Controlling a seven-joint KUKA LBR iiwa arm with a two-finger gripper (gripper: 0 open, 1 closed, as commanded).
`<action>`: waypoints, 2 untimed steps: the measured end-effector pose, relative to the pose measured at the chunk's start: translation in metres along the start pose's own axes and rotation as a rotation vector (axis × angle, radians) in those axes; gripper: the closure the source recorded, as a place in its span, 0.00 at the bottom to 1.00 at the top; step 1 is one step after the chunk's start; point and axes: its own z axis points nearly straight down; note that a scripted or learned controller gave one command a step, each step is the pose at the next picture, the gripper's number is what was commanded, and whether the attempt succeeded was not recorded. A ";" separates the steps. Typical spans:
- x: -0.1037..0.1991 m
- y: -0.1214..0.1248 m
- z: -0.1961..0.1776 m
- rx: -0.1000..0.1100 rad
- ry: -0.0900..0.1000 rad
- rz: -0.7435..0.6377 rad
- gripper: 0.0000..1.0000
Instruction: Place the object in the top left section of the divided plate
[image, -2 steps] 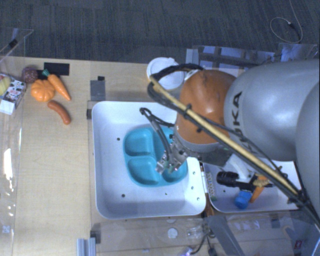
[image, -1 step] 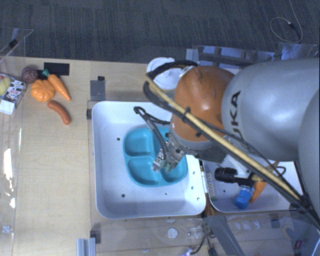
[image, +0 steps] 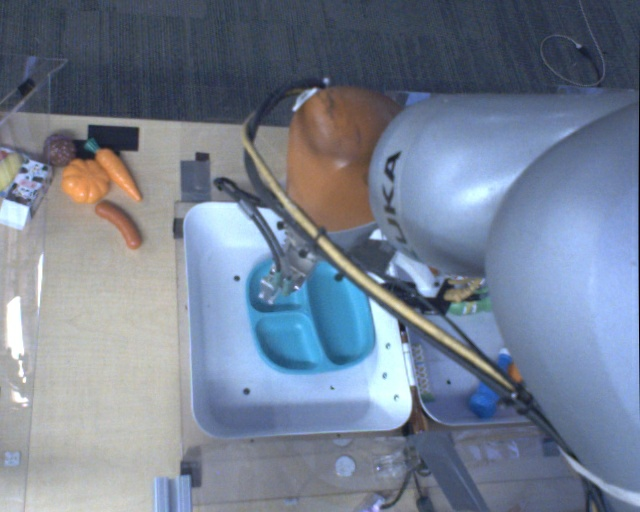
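Note:
A blue divided plate (image: 318, 325) lies in the left white bin (image: 215, 330). My gripper (image: 275, 285) hangs over the plate's upper left section, its metal fingertips low over the blue surface. The grey arm with its orange band (image: 335, 160) reaches in from the right and covers much of the right side. I cannot make out any object between the fingertips or in that section of the plate.
Toy food lies on the bench at the upper left: an orange pumpkin (image: 85, 182), a carrot (image: 120, 172) and a sausage (image: 120, 225). The right bin (image: 460, 405) holds a blue block (image: 484, 403) and other small items, mostly hidden by the arm. Cables (image: 300, 225) trail along the wrist.

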 end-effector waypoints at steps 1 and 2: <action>0.067 -0.011 0.092 0.002 0.002 -0.085 1.00; 0.014 -0.019 0.058 -0.009 0.021 -0.289 1.00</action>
